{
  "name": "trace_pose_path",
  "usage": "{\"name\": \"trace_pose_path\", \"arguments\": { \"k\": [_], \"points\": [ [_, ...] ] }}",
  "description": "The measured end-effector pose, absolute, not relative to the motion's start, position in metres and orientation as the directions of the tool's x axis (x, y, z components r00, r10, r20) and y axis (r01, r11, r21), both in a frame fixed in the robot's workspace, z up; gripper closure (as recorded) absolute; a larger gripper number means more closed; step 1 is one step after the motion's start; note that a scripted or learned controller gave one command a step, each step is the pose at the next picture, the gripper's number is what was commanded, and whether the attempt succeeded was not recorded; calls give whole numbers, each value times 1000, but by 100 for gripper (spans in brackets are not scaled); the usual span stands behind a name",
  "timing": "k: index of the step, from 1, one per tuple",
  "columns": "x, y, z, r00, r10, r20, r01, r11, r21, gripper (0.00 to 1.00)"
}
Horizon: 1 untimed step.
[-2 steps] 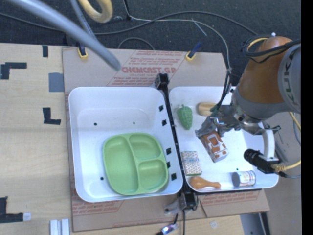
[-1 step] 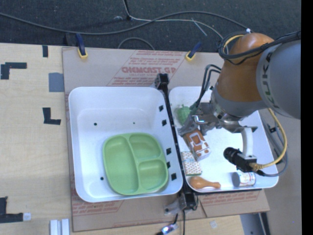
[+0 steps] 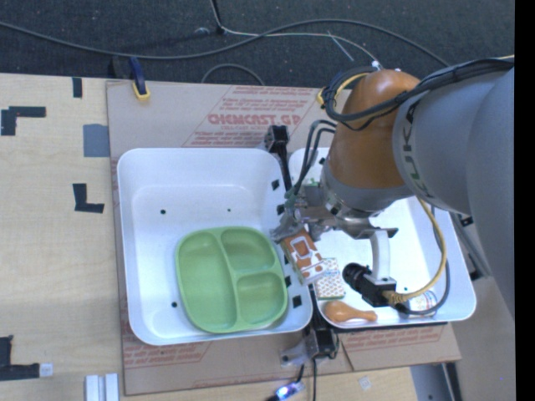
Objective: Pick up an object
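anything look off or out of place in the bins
Nothing looks spilled or broken. The green divided plate lies flat but skewed in the left bin. An orange-and-white packet sits tilted by the right bin's left wall, just under the gripper.

The two bins are showing smooth white plastic with a soft sheen. The green divided plate is looking like matt plastic. Under the bins, a sheet of brown printed cardboard is lying flat and dull on the pale wood-grain desk. The arm's orange band is gleaming glossily above its grey, smooth casing.
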State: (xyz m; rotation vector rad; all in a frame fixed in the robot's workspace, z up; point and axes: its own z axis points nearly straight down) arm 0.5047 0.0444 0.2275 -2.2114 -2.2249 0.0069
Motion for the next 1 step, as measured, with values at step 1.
{"name": "trace_pose_path", "arguments": {
  "k": [1],
  "points": [
    [513, 102, 214, -7, 1000, -1, 1000, 7, -6, 100]
  ]
}}
